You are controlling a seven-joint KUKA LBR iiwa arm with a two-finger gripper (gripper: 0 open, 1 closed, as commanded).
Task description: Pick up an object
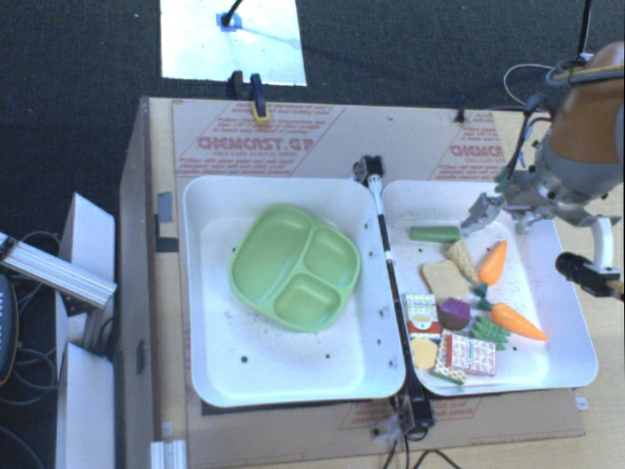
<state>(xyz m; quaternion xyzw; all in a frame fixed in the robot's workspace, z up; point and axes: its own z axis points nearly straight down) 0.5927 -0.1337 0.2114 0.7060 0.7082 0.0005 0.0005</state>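
Two white bins side by side on the desk. Left bin (225, 360): green divided plate (295, 267), near centre. Right bin (566, 350): green bar (435, 234) toward the far edge; one carrot (493, 261) upright-ish mid-bin, a second carrot (518, 322) near the right edge; purple piece (454, 313), toast slice (444, 278), printed cards (467, 354) toward the near edge. Hand (506, 211) hangs over the right bin's far right corner, fingers spread, nothing between them, just beyond the first carrot.
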